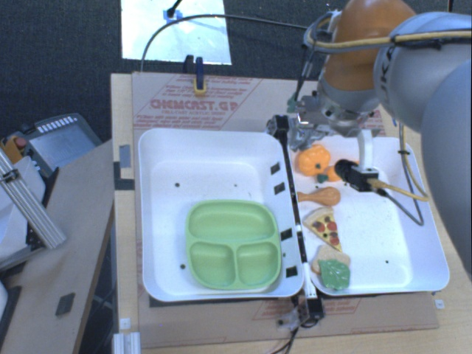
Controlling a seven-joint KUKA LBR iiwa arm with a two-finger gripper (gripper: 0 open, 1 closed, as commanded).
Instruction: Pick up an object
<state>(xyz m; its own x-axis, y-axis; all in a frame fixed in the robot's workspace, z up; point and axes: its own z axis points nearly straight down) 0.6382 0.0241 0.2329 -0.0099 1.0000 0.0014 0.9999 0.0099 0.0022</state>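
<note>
The claw [308, 135] hovers by the orange toy pumpkin [314, 159] in the right bin [413, 271] — its state impossible to tell — best centred squarely over the pumpkin before descending.

Pincer [304, 137] at right bin's [413, 271] far-left corner, just beside orange pumpkin [313, 158]. Green 3-compartment plate [233, 243] in left bin [169, 175].
</note>
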